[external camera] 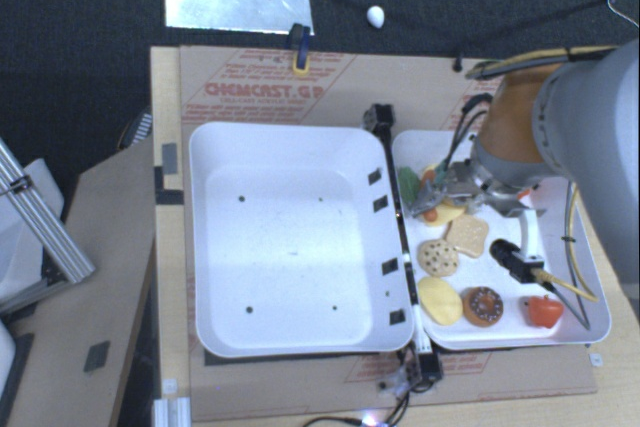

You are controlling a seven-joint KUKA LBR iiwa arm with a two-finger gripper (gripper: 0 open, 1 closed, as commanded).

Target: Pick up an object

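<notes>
Camera view: gripper low over toy food in the right-hand bin

Grey arm with orange band [585, 115] reaches in from the right. Two shallow white bins side by side: left white bin [290, 130], right white bin [500, 339].

All pickable items lie in the right bin. By size:
- tan toast-shaped slice [467, 235]
- yellow rounded lump [439, 301]
- pale chip-studded cookie [437, 257]
- brown ring doughnut [484, 306]
- red rounded piece [543, 312]
- green leaf-like piece [409, 183]
- small orange piece [430, 213]

Two-finger gripper [440, 187] sits at the bin's far left corner, just beside the green and orange pieces.

Handling, by guess: light, stiff plastic, smooth and prone to slip. Take the flat pieces across their edges and the doughnut across its ring.

Hard to read: clenched or released, cannot tell. The wrist covers the bin's far right part. The green piece is partly hidden, and its contact with the gripper is unclear.
</notes>
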